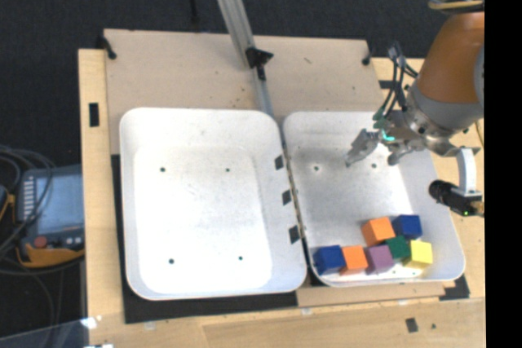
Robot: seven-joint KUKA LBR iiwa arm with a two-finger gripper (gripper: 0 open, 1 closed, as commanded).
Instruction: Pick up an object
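Camera view, looking down at a slant on the tan surface [204,61] with 2 white bins on it. The left bin [204,200] has nothing in it that I can make out. All the action is in the right bin [342,200].

The blocks are bunched in the near right corner of that bin: a blue block [328,258] nearest the divider, then an orange block [355,258], a purple block [380,257], a green block [399,248] and a yellow block [421,253] running along the near wall, with a second orange block [378,230] and a second blue block [407,225] just behind them. They're touching or nearly so, a tight cluster.

The gripper [377,144] hangs over the far half of the same bin, so the cluster lies toward the near edge and a little right of it, well apart. My read is the next move has to carry it toward the near wall before going down.

Fingers look spread, 1 prong angled left and the other on the right side, with nothing between them. It's small though, so I'm only fairly sure.

The arm [453,69] comes in from the right, orange band up top, wrist angled down toward the bin floor.
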